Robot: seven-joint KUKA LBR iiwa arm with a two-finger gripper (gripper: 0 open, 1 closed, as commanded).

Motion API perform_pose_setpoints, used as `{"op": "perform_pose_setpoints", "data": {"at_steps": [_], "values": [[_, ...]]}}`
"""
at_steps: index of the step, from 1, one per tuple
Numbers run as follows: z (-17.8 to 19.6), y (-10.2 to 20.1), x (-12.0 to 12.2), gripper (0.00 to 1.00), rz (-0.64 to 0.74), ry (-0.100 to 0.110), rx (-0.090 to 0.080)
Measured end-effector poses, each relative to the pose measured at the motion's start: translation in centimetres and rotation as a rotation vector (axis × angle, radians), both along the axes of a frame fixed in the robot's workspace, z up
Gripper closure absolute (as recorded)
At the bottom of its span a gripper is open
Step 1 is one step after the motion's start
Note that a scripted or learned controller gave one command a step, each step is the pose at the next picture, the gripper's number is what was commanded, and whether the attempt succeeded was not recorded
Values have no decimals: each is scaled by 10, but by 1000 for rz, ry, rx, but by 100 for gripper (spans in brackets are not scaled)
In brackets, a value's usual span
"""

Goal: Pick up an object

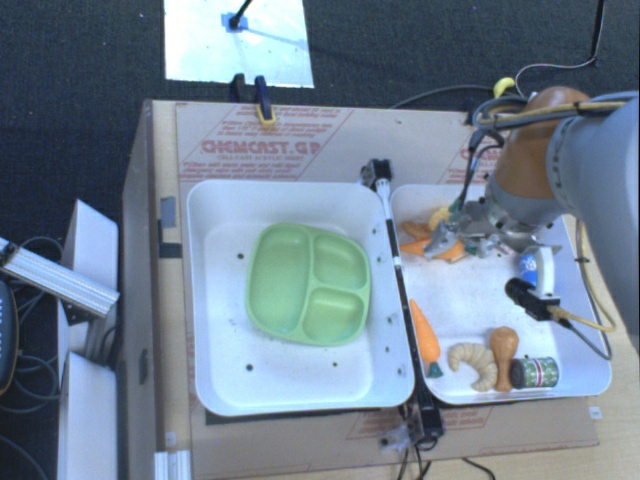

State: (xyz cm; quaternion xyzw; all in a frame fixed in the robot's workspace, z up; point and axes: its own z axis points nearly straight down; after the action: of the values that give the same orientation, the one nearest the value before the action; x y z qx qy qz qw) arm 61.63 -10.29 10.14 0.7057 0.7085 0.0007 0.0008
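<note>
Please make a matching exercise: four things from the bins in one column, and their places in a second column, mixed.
1 green tray
2 carrot
3 can
4 gripper

a near right corner of right bin
b far part of right bin, above orange pieces
c left bin, middle
d right bin, beside the divider

Pairs: 1-c, 2-d, 3-a, 4-b

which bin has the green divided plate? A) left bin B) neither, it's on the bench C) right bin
A: the green divided plate lies flat inside the left bin; the right bin holds the carrot and other small items.
</note>
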Motion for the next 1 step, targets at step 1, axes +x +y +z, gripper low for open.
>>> {"op": "perform_pose_setpoints", "data": {"at_steps": [1], "values": [[-16, 9, 44, 0, 1, 51, -5]]}}
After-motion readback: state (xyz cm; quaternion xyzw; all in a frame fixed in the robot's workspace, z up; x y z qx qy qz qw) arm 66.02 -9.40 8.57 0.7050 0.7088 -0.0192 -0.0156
